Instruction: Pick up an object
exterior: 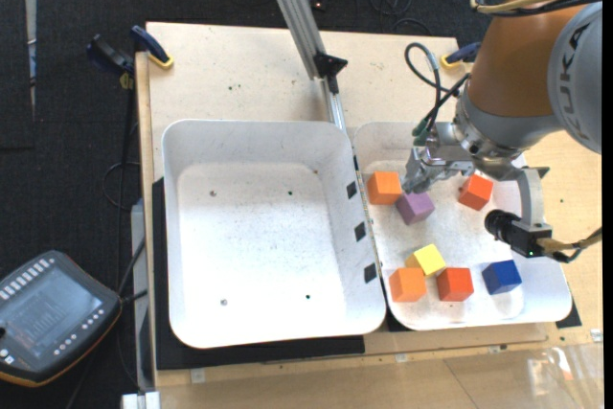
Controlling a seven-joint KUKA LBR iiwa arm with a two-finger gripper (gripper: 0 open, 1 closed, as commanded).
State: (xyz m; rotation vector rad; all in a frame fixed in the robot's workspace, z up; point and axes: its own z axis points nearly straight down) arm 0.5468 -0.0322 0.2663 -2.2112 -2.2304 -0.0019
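Observation:
In the right bin [536, 306] lie several small cubes. A purple cube [415, 206] sits just below my gripper [419, 179], which hangs over the bin's upper left part. The gripper's tip is at the purple cube's top edge; whether it touches the cube I cannot tell. An orange cube [385, 187] lies just left of the gripper. A red-orange cube [475, 193] lies to its right, partly under the arm. Toward the front sit a yellow cube [427, 259], an orange cube [407, 284], a red cube [455, 284] and a blue cube [501, 277].
The left bin [259, 235] stands beside the right one, its tilted right wall close to the orange cubes. A metal rail [292, 0] slants down from the top to between the bins. A black camera module [512, 233] hangs off the wrist. A pendant [48, 316] lies at the lower left.

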